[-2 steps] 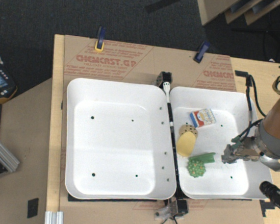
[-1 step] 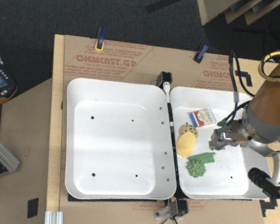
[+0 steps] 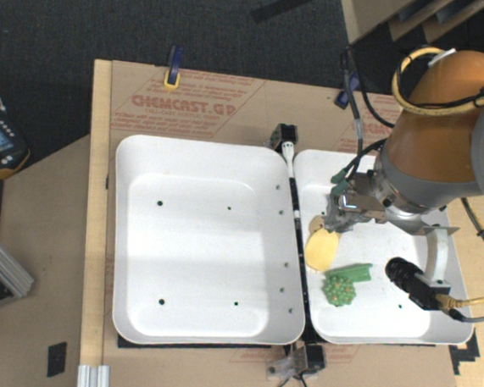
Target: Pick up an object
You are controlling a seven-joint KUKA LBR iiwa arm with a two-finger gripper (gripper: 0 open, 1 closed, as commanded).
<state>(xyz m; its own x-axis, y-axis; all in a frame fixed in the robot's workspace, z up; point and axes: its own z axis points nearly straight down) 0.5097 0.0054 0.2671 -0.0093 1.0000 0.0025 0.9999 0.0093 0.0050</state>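
Gripper [image 3: 339, 219] poised over the yellow object [image 3: 321, 251] in the right bin [image 3: 382, 325].
From the left, the left bin [image 3: 194, 252] sits on the cardboard-covered worktop [image 3: 95, 217], well apart from the action. Past the shared rim, the rounded yellow object lies near the right bin's left wall, with a green, broccoli-like piece [image 3: 344, 283] just beside it. The gripper hangs just above the yellow object's upper edge, likely lined up to take it. Whether it is open or closed cannot be told. The near wall and green neighbour may crowd a grasp.
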